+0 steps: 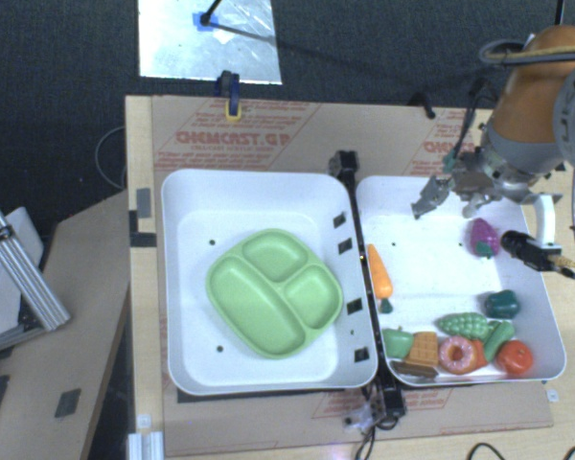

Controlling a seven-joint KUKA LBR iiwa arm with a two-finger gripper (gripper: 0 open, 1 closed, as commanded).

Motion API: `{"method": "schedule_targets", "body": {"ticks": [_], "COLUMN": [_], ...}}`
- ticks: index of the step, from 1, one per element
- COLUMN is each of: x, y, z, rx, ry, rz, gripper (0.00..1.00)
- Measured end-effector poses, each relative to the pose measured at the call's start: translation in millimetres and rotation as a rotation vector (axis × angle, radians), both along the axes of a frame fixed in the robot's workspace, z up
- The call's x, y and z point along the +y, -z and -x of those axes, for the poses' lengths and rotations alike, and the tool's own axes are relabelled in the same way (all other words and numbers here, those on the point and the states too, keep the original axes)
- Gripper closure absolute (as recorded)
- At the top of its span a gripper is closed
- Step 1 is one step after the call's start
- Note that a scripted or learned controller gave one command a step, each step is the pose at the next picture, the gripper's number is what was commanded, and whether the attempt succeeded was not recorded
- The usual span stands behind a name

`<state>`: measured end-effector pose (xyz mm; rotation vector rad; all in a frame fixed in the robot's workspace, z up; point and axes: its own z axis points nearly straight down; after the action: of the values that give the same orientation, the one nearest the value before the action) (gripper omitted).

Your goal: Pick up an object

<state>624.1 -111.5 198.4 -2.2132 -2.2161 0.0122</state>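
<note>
Toy food crowds the right bin's [546, 300] near edge — gripper [439, 196] hovers open and empty at its far edge; the purple toy [482, 237] lies just nearward, toward the arm's side.

Right bin's [402, 209] middle floor lies bare; toys crowd its near edge [460, 348].

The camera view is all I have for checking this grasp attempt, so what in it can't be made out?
- Gripper: fingers small and blurred against the right bin; open or shut unclear.
- Purple toy: partly overlapped by the arm's black fitting; its shape is unclear.
- Toy food pile: pieces overlap, hiding the lower ones.
- Arm: cut off by the right edge.
</note>
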Motion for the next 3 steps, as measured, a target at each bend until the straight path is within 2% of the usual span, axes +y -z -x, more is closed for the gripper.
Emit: {"method": "schedule_targets", "body": {"ticks": [1,3], "x": [0.4,1.0], "y": [-8.6,75.7], "z": [-2.7,7.6], "rx": [-0.014,-0.012], "ry": [-0.002,0.000], "rz": [0.001,0.001], "gripper": [0.00,0.00]}}
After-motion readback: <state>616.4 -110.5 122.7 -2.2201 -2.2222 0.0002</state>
